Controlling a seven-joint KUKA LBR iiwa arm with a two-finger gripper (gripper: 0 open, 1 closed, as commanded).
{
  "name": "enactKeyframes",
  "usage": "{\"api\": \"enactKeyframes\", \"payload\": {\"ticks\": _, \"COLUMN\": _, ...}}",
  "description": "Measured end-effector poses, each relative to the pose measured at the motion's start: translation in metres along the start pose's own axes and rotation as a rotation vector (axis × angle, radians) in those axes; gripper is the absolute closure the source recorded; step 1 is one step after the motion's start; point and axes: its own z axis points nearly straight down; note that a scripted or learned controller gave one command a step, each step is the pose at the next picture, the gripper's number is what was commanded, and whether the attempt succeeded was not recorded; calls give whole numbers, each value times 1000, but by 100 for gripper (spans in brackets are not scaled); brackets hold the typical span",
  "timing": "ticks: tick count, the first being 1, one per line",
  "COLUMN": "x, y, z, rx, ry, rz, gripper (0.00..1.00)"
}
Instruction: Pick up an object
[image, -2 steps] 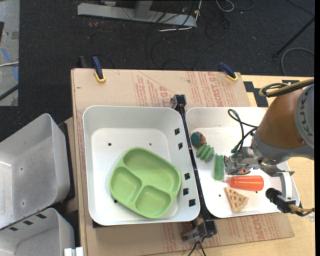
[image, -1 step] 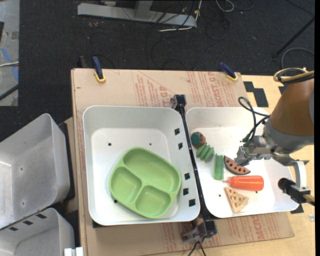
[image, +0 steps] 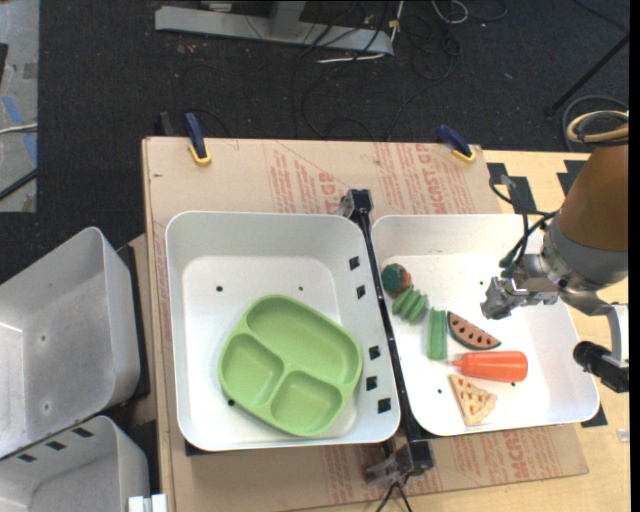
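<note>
- The toy foods lie in the right bin (image: 560, 400), all to the left of and below the end effector (image: 500, 300) as the camera sees it.
- Melon slice (image: 472, 331): nearest, just below and left of the end effector, apart from it.
- Carrot (image: 493, 366): orange, lying flat just below the melon slice, further down from the end effector.
- Pizza slice (image: 473, 401): below the carrot, the farthest of the foods from the end effector, near the bin's front wall.
- Green stick (image: 438, 334): left of the melon slice, lying lengthwise toward the camera.
- Green ridged piece (image: 410, 303): further left, about level with the end effector.
- Small ball (image: 397, 277): green and red, just above the ridged piece, close to the divide between the bins.
- The end effector hangs over the right bin's middle, nothing seen between its fingers; whether they stand apart or together cannot be told.
- Left bin (image: 190, 250): well to the left of the end effector, holding a green tray (image: 290, 364) with three compartments.
- Both bins rest on the table (image: 270, 170).
</note>
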Motion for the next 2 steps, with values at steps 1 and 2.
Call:
{"api": "enactKeyframes", "payload": {"ticks": 1, "x": 58, "y": 16, "z": -7, "rx": 3, "ry": 3, "rz": -6, "gripper": 100}}
{"api": "enactKeyframes", "payload": {"ticks": 2, "x": 110, "y": 22, "z": 4, "rx": 7, "ry": 3, "rz": -4, "gripper": 100}}
